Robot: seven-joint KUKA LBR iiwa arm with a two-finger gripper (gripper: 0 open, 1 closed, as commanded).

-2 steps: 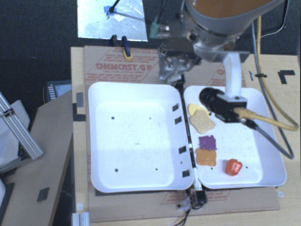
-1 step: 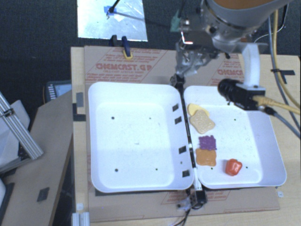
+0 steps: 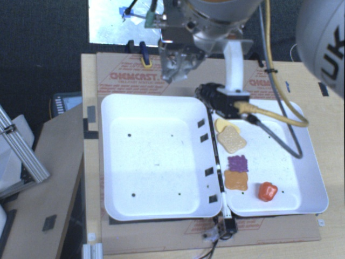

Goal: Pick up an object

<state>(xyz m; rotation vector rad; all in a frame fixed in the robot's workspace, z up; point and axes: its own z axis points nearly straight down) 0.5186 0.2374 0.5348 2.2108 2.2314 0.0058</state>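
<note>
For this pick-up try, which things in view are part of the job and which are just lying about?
Job: grey two-finger gripper; in the right white bin, tan toast-shaped piece, yellow piece, purple bumpy piece, orange piece, red piece.
Lying about: left white bin, printed cardboard sheet, blue-and-yellow clamp.

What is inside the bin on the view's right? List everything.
A yellow piece, tan slice, purple piece, orange piece and red piece. The arm covers the far end of the bin; anything there is hidden.
</note>
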